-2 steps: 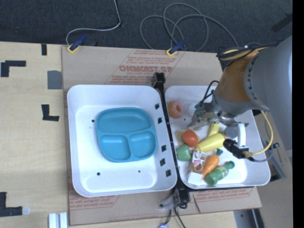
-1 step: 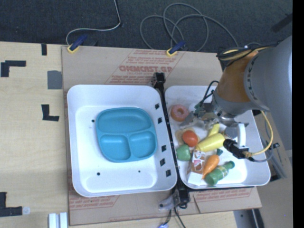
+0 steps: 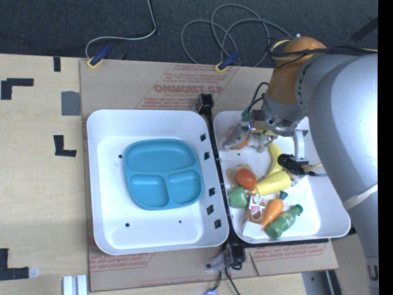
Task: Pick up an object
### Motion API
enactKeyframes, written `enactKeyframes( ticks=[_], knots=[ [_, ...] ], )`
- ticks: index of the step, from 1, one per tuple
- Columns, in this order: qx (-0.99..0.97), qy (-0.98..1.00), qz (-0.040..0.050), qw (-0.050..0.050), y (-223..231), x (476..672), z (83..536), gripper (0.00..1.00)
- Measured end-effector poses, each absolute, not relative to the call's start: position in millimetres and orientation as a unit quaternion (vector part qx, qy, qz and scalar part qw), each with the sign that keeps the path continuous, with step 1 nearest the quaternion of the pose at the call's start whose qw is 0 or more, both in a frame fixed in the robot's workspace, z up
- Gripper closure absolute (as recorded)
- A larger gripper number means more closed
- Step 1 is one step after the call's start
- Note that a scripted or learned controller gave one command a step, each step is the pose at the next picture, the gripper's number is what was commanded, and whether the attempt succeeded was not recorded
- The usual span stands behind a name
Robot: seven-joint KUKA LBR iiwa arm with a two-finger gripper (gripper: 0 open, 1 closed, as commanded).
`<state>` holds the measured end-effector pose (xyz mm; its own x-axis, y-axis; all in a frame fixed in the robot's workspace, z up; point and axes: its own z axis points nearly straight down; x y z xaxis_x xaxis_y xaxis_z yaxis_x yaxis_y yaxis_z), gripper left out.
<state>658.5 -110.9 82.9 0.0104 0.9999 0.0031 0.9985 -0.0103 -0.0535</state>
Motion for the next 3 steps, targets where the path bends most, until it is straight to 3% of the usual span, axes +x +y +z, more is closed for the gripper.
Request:
enactKeyframes(
  ticks=[3],
  knots=[
    [-0.712, -0.702, 0.0204, 0.016, -106.3, 658.2, 82.8, 0.00]
  ],
)
